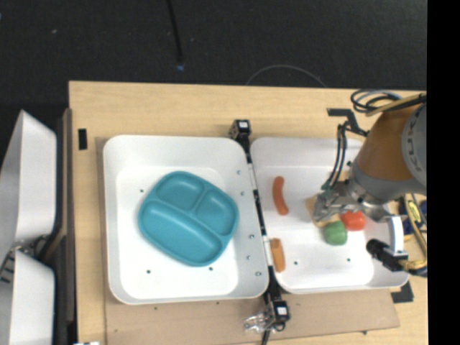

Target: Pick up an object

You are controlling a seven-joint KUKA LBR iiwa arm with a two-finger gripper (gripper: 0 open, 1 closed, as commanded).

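- Your gripper (pixel 329 208) sits low in the right bin (pixel 302 275), just beside the green ball (pixel 334 233).
- Honestly can't tell its grip state.
- Teal tray (pixel 188 218) is in the left bin (pixel 129 279).

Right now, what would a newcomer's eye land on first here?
The big teal divided plate lying in the left bin stands out most. Next, the grey and orange arm reaching into the right bin, its gripper low by a green ball and a red piece. Two orange sausages lie near the divider.
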